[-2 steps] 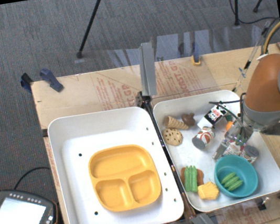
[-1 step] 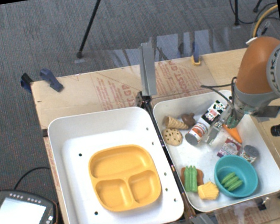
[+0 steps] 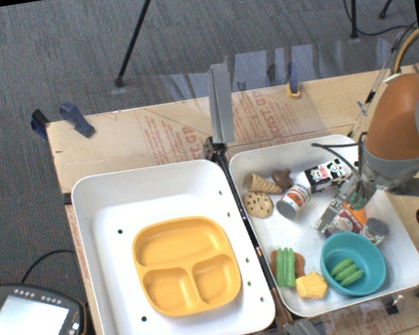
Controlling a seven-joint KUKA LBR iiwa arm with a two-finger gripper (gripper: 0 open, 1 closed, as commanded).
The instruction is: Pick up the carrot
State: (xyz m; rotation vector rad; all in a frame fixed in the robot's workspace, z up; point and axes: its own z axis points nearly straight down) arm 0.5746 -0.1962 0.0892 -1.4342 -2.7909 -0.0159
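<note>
I count 2 white bins (image 3: 156, 181), with 1 yellow 3-compartment plate (image 3: 186, 265) in the bin that lies away from the teal bowl (image 3: 353, 263). The bowl's own bin (image 3: 405, 249) is crowded: 1 cookie (image 3: 259, 204), 1 cone (image 3: 262, 183), 1 can (image 3: 294, 200) and 1 black-and-white carton (image 3: 327, 174), all up-frame and left of the bowl. 1 green bundle (image 3: 287, 267) and 1 yellow piece (image 3: 312, 286) sit just left of it. The gripper (image 3: 342, 209) is down just above the bowl's rim. The 1 orange sliver I take for the carrot (image 3: 355, 198) lies right against the gripper, just above the bowl. Whether it is gripped, or how wide the gripper stands, I cannot tell.
</note>
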